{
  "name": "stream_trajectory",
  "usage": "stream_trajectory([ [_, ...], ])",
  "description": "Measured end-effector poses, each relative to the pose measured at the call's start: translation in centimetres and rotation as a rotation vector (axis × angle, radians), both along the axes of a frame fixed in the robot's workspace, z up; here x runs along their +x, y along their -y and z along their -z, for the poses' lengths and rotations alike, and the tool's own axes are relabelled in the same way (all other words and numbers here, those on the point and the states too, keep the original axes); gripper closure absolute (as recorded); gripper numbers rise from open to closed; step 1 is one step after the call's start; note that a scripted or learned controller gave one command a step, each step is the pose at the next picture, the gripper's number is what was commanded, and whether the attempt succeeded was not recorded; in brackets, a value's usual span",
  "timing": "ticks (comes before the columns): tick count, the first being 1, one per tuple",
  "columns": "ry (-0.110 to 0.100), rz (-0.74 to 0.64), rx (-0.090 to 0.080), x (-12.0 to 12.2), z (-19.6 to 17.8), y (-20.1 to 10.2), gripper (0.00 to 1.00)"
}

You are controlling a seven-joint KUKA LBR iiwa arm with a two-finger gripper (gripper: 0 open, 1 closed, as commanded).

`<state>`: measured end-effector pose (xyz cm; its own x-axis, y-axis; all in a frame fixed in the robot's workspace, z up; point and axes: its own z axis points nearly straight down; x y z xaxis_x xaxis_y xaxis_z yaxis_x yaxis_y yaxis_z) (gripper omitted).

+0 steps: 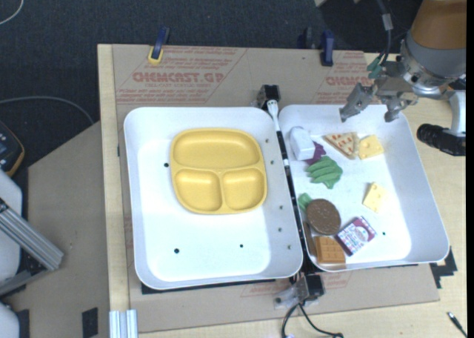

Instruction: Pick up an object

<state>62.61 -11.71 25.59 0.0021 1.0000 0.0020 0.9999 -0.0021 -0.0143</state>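
left bin (148, 203): holds a yellow divided tray (218, 168).
right bin (422, 203): toy food, a pizza slice (341, 143) and cheese wedge (370, 147) near its far end.
gripper (372, 107): fingers spread, pinching nothing, above the far rim.
arm (437, 25): reaches in from upper right.

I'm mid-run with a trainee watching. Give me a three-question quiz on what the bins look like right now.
1. True or false: the yellow divided tray lies in the right bin.
2. Which item lies nearest the gripper? A) brown round cookie B) pizza slice C) maroon packet
3. Fill in: the green toy lies in the ____ bin.

Key: 1 false, it lies in the left bin. 2 B. 3 right.
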Motion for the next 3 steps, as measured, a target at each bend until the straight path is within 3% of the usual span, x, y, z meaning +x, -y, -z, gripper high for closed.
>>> stream_trajectory([
  [1, 0.014, -0.002, -0.002, 0.2, -0.8, 0.0, 0.0],
  [3, 0.007, -0.002, -0.001, 0.9, 10.0, 0.4, 0.0],
])
